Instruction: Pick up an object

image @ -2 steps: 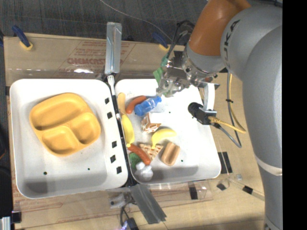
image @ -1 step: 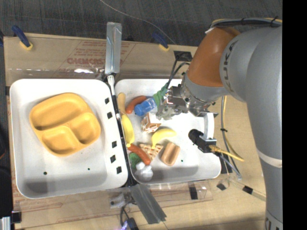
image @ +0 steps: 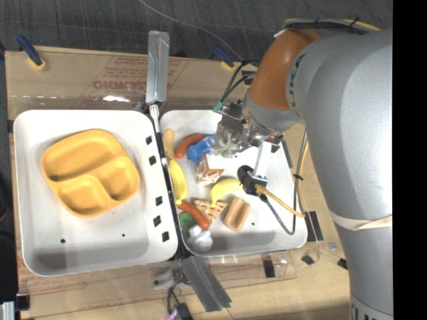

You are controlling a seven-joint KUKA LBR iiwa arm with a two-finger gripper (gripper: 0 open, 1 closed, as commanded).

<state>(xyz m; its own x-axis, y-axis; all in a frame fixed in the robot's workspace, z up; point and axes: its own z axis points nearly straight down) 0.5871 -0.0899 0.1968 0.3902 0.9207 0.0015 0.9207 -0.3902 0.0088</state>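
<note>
My gripper (image: 227,145) hangs over the upper middle of the right bin (image: 280,229), just right of a blue toy (image: 199,151) and above a small brown-and-white block (image: 209,173). Nothing shows between its tips. Around it lie a red-orange sausage (image: 189,141), a yellow banana (image: 225,189), a tan bread roll (image: 235,213), a second red sausage (image: 193,213), a long yellow piece (image: 177,180) along the left wall and a white-and-green item (image: 199,239) at the front.
The left bin (image: 40,245) holds a yellow divided tray (image: 90,171). A metal bar (image: 157,69) stands at the back between the bins. The grey arm (image: 347,145) covers the right side, and a cable (image: 280,209) loops over the right bin.
</note>
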